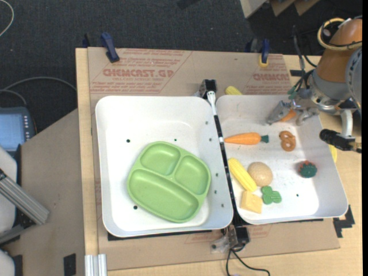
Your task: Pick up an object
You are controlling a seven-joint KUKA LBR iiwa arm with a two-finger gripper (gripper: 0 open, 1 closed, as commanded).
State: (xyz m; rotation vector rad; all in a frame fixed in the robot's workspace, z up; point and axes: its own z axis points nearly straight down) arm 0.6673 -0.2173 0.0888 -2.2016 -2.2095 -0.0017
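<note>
Nearest the camera sits a yellow cheese wedge (251,202) at the front of the right bin (328,203), with a little green broccoli piece (271,196) just beside it. Behind them lie a yellow corn cob (242,174) and a round tan ball like a potato (260,173), touching each other. An orange carrot (245,138) with a green tip lies flat farther back, near the wall between the two bins. A small brown pretzel (287,140) lies to its right, and a dark red berry with a green top (308,169) sits near the right side. The jaws (283,114) hang low over the back of the right bin, on the grey arm (336,68) with its orange band. They are spread apart, and something small and orange shows between them, but I cannot tell if they hold it. The carrot lies just in front of the jaws, not touching them. The left bin (115,131) holds a green plate (169,180) with three parts. Both bins sit on the brown bench (144,73).
</note>
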